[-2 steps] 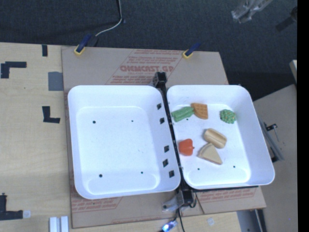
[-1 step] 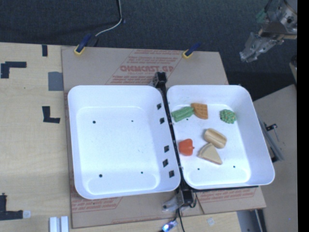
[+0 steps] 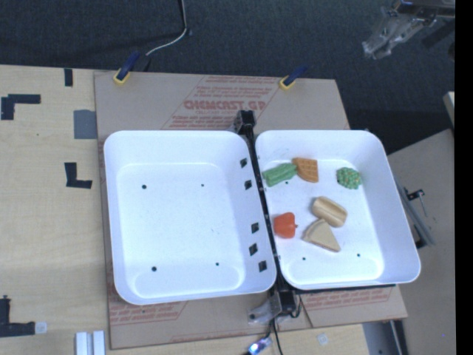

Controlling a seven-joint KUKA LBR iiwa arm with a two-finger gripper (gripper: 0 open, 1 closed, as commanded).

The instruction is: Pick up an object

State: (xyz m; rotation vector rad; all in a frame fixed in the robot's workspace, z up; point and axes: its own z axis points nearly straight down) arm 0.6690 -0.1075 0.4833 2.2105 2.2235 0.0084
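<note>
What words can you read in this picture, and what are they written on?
"CHEMCAST GP" in red, on the brown board under the two white bins, readable above the bins.
More red print lies slanted across the board, at the top and along the bottom edge: too small and blurred to read.

Two white bins are seen on brown cardboard printed in red. In the right bin, items are coloured green, orange, leafy green, tan, red and beige

Red "CHEMCAST GP" print on brown board.
</note>
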